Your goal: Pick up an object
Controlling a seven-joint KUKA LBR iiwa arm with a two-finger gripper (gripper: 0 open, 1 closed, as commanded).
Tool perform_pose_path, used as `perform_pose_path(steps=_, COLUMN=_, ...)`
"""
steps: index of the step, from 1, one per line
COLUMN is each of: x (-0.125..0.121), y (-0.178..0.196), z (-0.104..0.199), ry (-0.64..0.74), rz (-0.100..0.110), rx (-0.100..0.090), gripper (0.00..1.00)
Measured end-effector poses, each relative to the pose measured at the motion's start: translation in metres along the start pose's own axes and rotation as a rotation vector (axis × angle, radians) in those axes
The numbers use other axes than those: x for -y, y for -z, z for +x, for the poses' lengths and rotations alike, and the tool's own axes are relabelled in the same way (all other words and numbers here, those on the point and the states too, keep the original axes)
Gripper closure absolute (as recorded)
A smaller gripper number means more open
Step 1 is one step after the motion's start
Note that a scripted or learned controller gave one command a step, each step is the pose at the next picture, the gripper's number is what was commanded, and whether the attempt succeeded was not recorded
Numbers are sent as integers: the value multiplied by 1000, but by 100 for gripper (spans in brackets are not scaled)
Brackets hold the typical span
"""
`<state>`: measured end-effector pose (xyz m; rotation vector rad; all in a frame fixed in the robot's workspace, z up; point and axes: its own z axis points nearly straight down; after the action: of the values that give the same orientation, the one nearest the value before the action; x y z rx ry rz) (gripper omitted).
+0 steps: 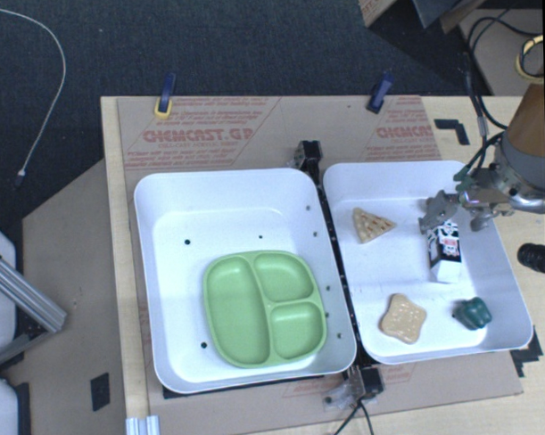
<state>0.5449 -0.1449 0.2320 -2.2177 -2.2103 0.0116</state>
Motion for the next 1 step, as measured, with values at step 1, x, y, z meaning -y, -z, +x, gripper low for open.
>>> perform_pose_path(steps=1, x=-3, y=7, z=0, ry=4, rz=-13, rx=2, gripper=0)
